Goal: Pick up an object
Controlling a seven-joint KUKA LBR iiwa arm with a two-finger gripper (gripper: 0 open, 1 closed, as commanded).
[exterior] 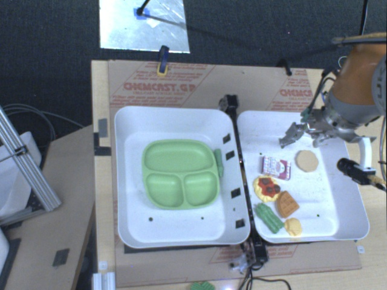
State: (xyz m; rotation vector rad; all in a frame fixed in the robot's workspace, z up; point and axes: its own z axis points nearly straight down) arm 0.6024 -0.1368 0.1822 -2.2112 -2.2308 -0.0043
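The round tan cookie lies in the right bin, just below and beside the hand, not touching it. The hand hangs over the bin's upper part, fingers seemingly spread, grasping nothing. The arm reaches in from the right.

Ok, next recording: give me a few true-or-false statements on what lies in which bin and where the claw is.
1. The green divided tray lies in the left bin. True.
2. The claw is clamped on the round tan cookie. False: the cookie lies on the right bin's floor, apart from the claw.
3. The small pizza lies on the tray. False: it lies in the right bin.
4. The green pod lies beside the pizza. True.
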